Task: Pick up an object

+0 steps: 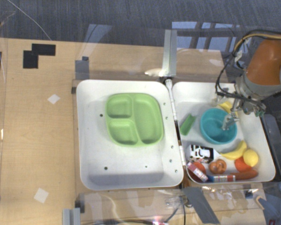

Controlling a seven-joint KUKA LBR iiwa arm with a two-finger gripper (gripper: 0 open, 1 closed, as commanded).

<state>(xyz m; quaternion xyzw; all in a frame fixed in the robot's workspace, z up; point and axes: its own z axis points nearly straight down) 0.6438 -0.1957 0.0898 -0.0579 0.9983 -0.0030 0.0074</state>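
Jaws are hanging a little apart over the teal bowl [218,126], from what I can make out, the gripper [230,120] dipping inside its rim with nothing between the fingers.

Starting nearest, along the right bin's [269,172] front edge a marker [226,177] and a red can [197,171] are lying beside a small apple [218,165]. A lemon [250,158] and a banana [235,151] are sitting just behind them. Farther back the bowl is resting mid-bin, with a green block [187,123] to its left. In the left bin [91,172] a green tray [133,119] is lying alone.

That bowl is looking light, stiff and smooth, probably slippery plastic. I would guess pinching its thin rim, one finger inside and one outside, is offering the surest hold.
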